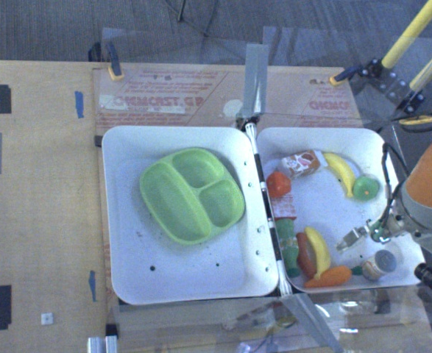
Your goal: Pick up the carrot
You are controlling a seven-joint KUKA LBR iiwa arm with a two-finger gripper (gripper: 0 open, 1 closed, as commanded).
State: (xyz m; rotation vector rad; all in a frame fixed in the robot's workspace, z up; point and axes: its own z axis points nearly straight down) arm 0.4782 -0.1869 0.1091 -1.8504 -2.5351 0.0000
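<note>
Faint red print "CHEMCAST GP" read on brown protective sheet behind left bin, same print partly seen mirrored at sheet's right end, red-white packet label too blurred to be read

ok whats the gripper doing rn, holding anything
gripper: over the right bin, nothing seen between its fingers; open or shut cannot be told. The carrot lies in the bin, below it in the camera view.
</note>
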